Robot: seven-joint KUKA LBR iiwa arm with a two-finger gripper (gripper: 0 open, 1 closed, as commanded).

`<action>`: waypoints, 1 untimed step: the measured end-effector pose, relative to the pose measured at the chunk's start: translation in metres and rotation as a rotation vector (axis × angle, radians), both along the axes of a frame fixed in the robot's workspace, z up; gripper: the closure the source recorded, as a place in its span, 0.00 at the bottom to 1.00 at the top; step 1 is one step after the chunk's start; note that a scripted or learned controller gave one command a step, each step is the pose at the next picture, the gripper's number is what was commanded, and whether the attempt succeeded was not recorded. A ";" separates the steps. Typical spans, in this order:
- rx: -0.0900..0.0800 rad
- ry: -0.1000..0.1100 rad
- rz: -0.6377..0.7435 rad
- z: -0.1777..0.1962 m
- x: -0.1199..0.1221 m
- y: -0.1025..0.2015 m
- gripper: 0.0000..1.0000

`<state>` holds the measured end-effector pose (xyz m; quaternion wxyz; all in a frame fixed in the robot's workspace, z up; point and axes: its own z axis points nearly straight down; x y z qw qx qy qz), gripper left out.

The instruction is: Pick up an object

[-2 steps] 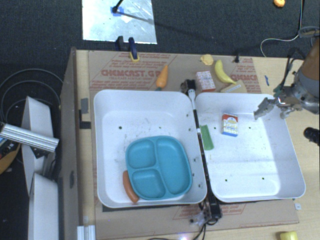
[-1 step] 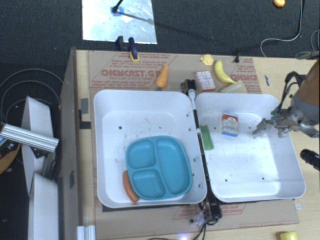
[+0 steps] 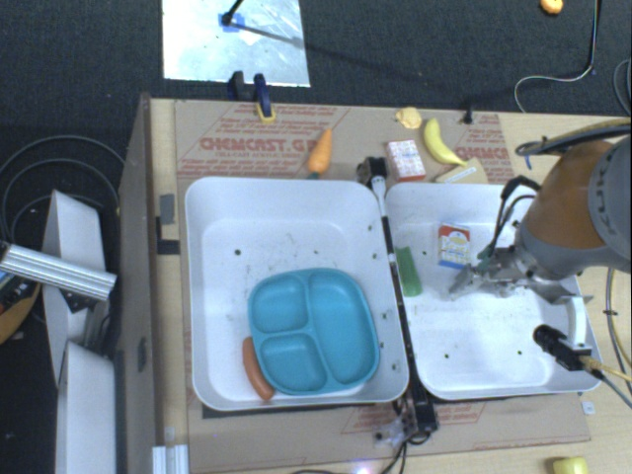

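Gripper (image 3: 470, 278) is lowered into the right bin (image 3: 513, 368); whether it is open or closed cannot be told. Nothing is seen held. Small white carton (image 3: 453, 246) is found just above it, green block (image 3: 408, 271) just left, blue plate (image 3: 312, 330) well left.

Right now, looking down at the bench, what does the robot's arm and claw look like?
The arm is bulky and rounded, grey, with a broad orange band above the wrist. Thin dark cables loop along its left side. It narrows to a small grey metallic claw. The picture is too blurry to show any markings.
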<state>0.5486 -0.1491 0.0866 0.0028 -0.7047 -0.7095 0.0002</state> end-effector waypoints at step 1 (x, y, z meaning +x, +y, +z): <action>-0.002 -0.007 0.003 0.023 0.022 0.052 0.00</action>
